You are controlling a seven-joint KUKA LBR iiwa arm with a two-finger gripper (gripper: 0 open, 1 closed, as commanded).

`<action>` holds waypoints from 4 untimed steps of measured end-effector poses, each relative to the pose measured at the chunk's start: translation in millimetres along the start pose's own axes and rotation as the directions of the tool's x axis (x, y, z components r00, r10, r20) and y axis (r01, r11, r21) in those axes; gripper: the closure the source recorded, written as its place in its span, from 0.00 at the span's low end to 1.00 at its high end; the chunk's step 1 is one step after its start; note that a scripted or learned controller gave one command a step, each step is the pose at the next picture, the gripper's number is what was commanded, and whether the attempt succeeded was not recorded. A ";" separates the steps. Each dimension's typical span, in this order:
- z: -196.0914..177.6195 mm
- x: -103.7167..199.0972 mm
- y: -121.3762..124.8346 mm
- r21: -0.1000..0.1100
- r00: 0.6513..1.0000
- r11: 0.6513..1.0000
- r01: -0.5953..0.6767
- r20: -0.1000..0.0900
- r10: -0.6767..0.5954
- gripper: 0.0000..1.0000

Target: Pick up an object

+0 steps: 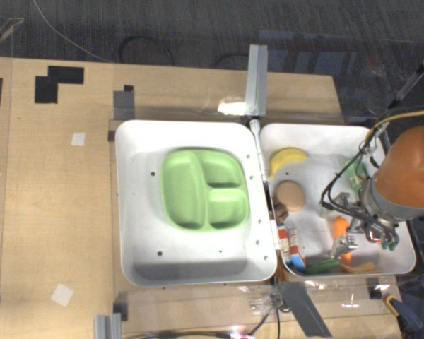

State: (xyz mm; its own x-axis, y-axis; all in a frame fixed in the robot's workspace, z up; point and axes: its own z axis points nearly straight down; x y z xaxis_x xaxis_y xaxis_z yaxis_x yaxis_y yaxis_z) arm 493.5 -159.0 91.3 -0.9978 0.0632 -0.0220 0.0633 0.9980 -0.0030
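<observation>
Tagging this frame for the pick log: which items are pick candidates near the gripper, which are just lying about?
Job: gripper, low in the right bin; orange carrot-like piece; orange piece; green vegetable.

Lying about: banana; brown egg-shaped item; small carton; green divided plate, left bin.

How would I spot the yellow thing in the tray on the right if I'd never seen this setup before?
Start at the right white bin, the one the grey and orange arm hangs over. Look to its far left corner, beside the wall it shares with the other bin: the yellow banana lies there. It is the lone yellow, curved piece, just beyond a round tan ball.
</observation>
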 end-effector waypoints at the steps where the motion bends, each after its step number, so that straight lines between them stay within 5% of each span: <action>1: 0.0 -1.0 -10.8 0.000 0.920 0.920 0.393 0.002 -0.393 0.00; 2: 0.5 -9.5 -14.2 -0.004 0.879 0.879 0.477 -0.005 -0.477 0.00; 3: -0.2 -10.7 13.6 0.003 0.820 0.820 0.572 0.000 -0.572 0.00; 4: -14.4 -16.7 16.2 0.012 0.818 0.818 0.575 0.016 -0.575 1.00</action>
State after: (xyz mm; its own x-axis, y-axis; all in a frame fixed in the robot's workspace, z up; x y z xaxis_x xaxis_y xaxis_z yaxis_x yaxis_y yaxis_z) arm 510.8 -143.9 106.0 -0.8524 -0.5218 -0.0318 -0.5212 0.8530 -0.0266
